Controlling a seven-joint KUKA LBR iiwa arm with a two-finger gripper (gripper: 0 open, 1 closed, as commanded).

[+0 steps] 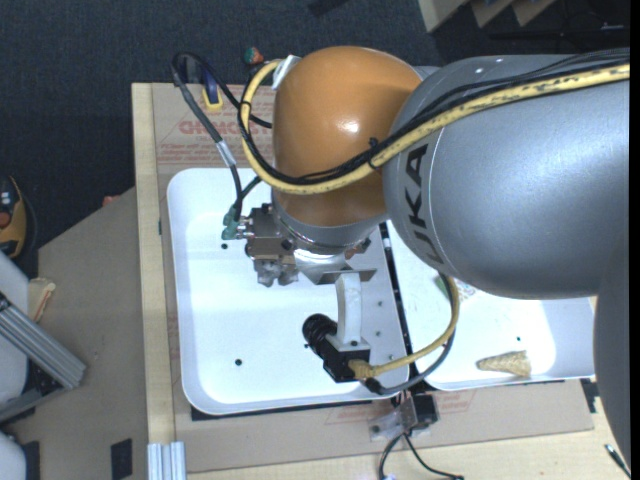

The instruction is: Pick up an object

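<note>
Over the left bin: your arm (480, 168) reaches in from the right and hangs low, its orange band (335, 133) covering the bin's upper middle.
Gripper: down under the wrist near (275, 258); you cannot tell from this angle how it stands or whether it has anything.
Left bin (200, 368): bare white floor where it shows, a couple of dark specks, nothing there you could call an object.
Object: the one candidate in plain sight is a pale tan scrap (503, 365) in the right bin (540, 338), near the front, well apart from the gripper.
Cable: the yellow line (440, 118) loops down past the divider to a black fitting (322, 336).
Step in hand, as a judgement: you look to be at the bottom of a descent.
Doing it well: lift straight up, then check the view once the wrist stops masking the bin. Count nothing as picked until you see it.
</note>
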